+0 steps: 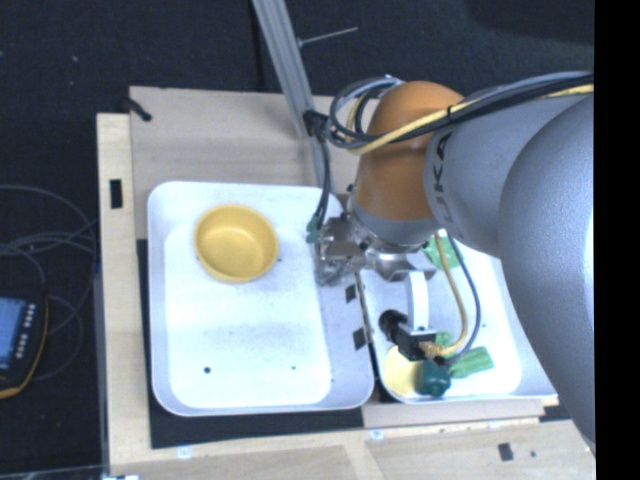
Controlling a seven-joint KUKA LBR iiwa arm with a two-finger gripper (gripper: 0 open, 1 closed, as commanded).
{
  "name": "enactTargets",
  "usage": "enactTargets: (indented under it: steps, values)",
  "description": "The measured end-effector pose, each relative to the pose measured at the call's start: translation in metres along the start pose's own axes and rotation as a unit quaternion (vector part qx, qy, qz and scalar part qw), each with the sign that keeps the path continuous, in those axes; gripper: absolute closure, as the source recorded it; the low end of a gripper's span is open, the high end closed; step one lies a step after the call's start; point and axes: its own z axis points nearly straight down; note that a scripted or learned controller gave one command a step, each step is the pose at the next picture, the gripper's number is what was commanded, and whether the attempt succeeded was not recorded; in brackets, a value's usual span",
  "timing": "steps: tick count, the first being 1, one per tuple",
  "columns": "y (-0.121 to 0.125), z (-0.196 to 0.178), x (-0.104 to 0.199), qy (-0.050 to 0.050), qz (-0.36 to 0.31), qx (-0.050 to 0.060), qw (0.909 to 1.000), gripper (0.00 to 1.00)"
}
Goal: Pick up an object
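Resting in the upper left of the smooth white left bin [160,298], well apart from its rounded rim: a round, glossy yellow bowl [237,243], with bare floor lying open below it. Crowding the lower corner of the right bin [505,373]: a pale round dish [398,376], a teal piece [433,378] and a green piece [472,361]. Reaching in from the right over the pale table [200,128], the grey arm [520,198] pointing its orange band [405,158] down at the bins' shared edge, jaws hidden beneath, released or clenched impossible to tell.
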Motion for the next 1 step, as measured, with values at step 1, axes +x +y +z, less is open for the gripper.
enactTargets:
  steps: [1]
  values:
    - [0.0002, -0.0002, -0.0019, 0.000, 0.002, 0.000, 1.0000, 0.00]
